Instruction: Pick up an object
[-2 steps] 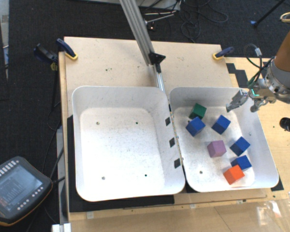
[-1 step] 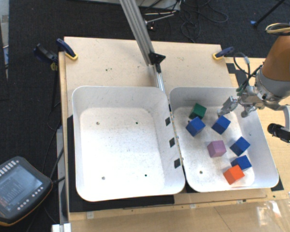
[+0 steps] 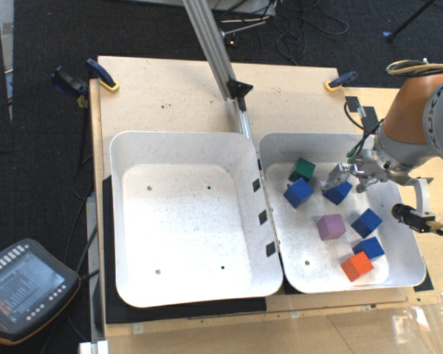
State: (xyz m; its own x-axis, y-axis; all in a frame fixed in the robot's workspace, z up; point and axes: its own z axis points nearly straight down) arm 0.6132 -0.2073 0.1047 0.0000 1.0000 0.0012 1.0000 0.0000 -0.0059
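Blue cube (image 3: 338, 192) — seemingly touching gripper (image 3: 342, 177).

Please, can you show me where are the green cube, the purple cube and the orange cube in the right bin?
Green cube (image 3: 305, 168), camera view: on its top face.
Purple cube (image 3: 330, 226), camera view: on its top face.
Orange cube (image 3: 356, 265), camera view: on its top face.

A robotics lab: clamped bench (image 3: 207, 94), teach pendant (image 3: 22, 290), loose cables (image 3: 303, 28) on dark floor
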